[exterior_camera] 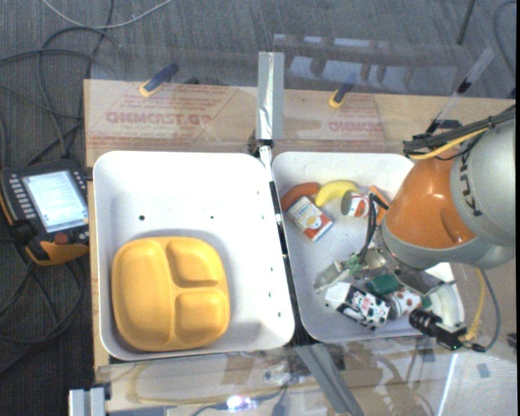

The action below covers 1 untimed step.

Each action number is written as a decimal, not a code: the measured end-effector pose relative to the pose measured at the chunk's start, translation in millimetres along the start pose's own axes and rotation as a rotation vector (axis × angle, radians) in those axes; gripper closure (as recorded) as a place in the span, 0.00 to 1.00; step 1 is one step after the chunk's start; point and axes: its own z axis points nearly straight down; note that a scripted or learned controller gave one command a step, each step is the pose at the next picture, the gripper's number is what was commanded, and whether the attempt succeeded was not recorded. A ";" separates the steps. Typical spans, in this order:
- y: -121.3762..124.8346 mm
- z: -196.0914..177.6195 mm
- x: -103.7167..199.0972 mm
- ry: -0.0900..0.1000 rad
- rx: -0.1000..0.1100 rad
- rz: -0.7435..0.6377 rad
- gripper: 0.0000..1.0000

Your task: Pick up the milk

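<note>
Camera view: the milk (311, 217), a small carton, lies at the far left of the right bin (305, 319), just beside a banana (334, 192). The gripper (361, 302) sits low toward the bin's near side, well apart from it; whether it grasps anything I cannot tell. Best to lift clear, travel far-left, and descend squarely over the carton, avoiding the banana.

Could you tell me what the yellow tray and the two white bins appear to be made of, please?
The yellow tray looks like moulded plastic with a satin finish: one even colour, rounded corners and soft-edged compartments. The left bin and the right bin also look like plastic, white and smooth, with rounded corners and thin rims, though painted metal cannot be ruled out.
</note>
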 end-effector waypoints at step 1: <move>11.0 -108.0 2.6 0.007 0.019 -0.005 0.00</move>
